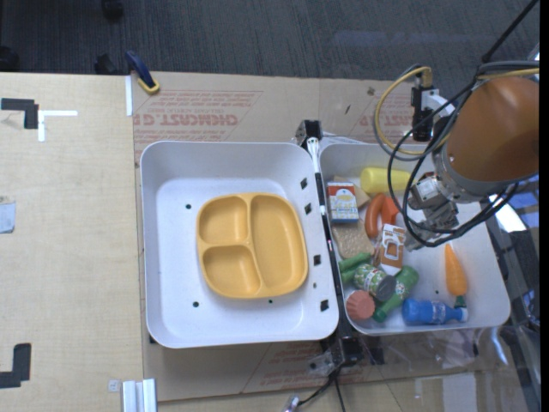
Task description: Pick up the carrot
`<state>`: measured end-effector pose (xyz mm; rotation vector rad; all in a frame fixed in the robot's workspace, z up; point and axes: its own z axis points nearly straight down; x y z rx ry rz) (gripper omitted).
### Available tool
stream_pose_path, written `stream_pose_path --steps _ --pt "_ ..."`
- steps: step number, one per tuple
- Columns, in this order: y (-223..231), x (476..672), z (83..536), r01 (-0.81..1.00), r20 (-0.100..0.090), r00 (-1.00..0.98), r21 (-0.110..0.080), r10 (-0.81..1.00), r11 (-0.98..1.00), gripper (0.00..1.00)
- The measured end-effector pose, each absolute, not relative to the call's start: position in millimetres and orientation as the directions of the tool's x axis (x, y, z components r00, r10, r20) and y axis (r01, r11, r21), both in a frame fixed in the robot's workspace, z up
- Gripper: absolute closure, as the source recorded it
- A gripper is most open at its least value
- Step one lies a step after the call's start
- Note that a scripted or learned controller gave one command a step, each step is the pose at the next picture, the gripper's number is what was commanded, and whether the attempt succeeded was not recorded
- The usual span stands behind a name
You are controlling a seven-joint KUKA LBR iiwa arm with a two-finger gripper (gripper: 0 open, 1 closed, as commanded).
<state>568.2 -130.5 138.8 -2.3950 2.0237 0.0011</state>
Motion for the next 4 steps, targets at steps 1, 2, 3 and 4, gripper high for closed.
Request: stream_pose_path --steps 1,2,3,4 --pt "-130.9 568.0 138.7 -0.986 -0.004 0.166 -0.004 -0.986 -0.166 0.00" --pt "-189.0 635.8 111.0 -0.981 0.002 0.193 -0.031 -0.981 -0.193 0.00" --pt "-197.0 548.2 109.6 -0.970 0.012 0.239 -0.033 -0.971 -0.239 0.00" --pt "-193.4 553.9 124.8 -0.970 0.011 0.239 -0.048 -0.971 -0.239 1.00"
